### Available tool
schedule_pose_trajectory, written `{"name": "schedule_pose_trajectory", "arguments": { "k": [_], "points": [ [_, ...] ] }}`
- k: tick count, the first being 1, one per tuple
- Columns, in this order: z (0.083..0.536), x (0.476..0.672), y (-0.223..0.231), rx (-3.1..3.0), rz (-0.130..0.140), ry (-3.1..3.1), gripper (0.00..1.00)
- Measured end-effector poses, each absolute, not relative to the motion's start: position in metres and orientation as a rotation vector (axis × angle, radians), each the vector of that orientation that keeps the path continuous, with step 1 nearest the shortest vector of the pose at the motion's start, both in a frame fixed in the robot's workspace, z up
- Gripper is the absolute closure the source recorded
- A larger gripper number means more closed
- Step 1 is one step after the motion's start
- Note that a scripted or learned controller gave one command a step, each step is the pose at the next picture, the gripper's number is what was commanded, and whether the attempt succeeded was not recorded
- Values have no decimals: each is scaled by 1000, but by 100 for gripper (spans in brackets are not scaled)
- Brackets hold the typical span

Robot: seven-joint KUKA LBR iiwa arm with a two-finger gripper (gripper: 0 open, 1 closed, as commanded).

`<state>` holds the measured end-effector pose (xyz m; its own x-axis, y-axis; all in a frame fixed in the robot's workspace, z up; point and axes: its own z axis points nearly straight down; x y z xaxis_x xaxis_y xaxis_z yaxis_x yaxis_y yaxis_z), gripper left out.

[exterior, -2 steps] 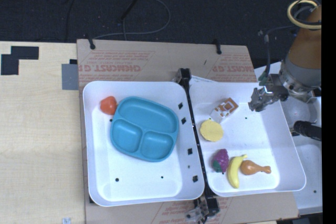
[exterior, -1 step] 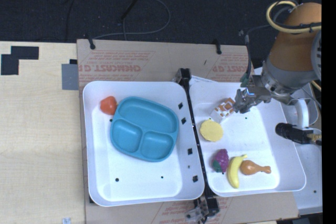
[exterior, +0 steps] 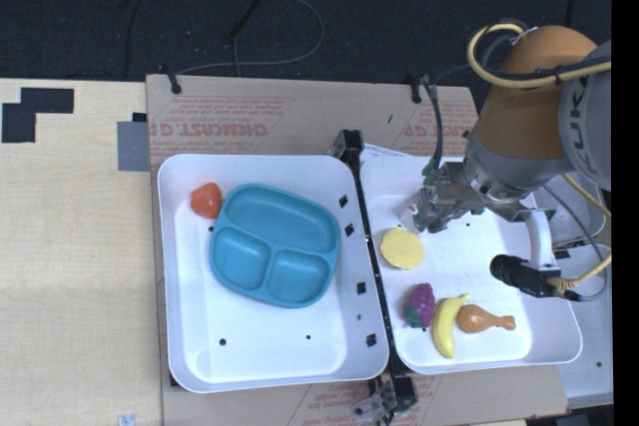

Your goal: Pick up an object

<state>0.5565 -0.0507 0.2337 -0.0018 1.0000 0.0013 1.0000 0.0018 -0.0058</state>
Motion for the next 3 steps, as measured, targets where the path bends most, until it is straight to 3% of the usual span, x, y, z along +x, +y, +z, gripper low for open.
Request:
{"name": "schedule_pose_trajectory", "arguments": {
  "k": [1, 3],
  "points": [
    [237, 545, 8, -2215, 4, -2221, 100],
    [228, 502, 111, -2213, 7, -2222, 100]
  ]
}}
